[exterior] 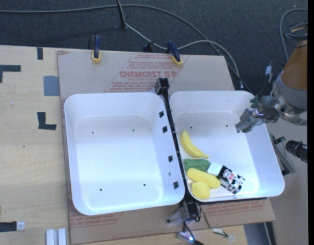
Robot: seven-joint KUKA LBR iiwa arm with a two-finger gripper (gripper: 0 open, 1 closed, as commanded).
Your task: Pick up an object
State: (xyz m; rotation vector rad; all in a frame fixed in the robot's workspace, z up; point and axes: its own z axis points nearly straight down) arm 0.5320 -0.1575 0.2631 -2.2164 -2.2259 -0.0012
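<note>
The grey arm with the orange band [294, 73] enters from the right. Its pincer [244, 124] hangs over the right edge of the right shallow white bin [259, 152]; finger state: cannot tell. No object is visible in it. In that bin's lower left lie a curved yellow banana [191, 146], a green block [196, 164], 2 yellow pieces [202, 181] and a black-and-white patterned item [229, 178], clustered close together, well apart from the pincer.

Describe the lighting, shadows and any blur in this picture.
In the camera view, light is even and soft; the left bin shows a bright washed-out floor with faint shadows under its far wall; the end effector looks slightly blurred; the banana and corn are sharp, casting little shadow.
</note>
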